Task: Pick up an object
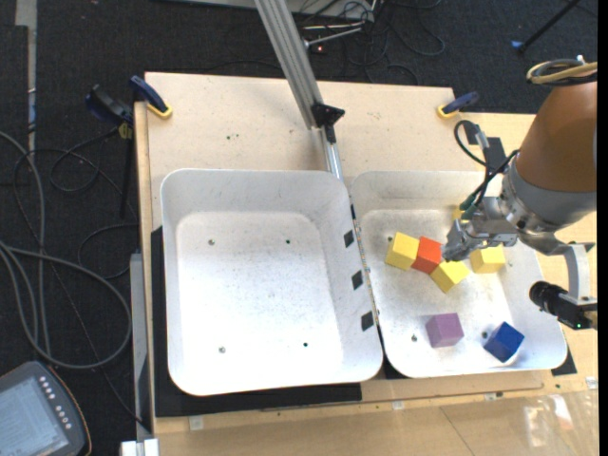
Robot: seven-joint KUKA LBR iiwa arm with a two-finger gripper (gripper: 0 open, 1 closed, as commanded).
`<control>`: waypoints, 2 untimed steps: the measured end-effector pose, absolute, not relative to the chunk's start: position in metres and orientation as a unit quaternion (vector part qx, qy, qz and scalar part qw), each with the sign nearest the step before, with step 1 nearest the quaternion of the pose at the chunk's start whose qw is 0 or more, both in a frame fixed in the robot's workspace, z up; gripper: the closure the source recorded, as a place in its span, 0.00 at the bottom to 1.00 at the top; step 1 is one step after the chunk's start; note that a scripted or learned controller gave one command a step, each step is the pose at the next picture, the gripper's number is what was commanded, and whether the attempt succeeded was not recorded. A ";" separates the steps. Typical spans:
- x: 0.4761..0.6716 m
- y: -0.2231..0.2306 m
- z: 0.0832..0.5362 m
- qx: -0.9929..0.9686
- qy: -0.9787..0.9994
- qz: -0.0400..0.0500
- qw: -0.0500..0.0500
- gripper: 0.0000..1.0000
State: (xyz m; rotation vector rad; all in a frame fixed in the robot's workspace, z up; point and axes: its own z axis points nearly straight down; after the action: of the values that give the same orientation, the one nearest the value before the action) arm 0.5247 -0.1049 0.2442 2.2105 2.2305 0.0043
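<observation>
The gripper (460,245) sits low in the right bin (532,350), right of centre in the frame, its tip down among a tight cluster of blocks. Whether its fingers are spread or closed, or have anything between them, I cannot tell; the wrist hides them.

Just left of the tip is the red block (428,253), touching a yellow block (403,251) on its left. Another yellow block (449,274) lies just below the tip, and a third (488,258) just to its right. Lower in the frame, apart from the cluster, lie a purple block (444,330) and a blue block (503,341).

The blocks look small, rigid and light, with flat faces, so they should take a squeeze without harm. Opposite flat sides are the place to grip. The packed ones leave little finger room; purple and blue stand free on all sides.

The left bin (190,198) sits beside, left of centre.
</observation>
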 end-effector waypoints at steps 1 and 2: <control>0.544 -0.051 0.233 0.704 0.710 0.001 0.000 1.00; 0.562 0.003 0.242 0.704 0.710 0.002 0.000 1.00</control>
State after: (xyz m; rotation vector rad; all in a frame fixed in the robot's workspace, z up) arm 0.5618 0.0034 0.2421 2.2106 2.2312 0.0050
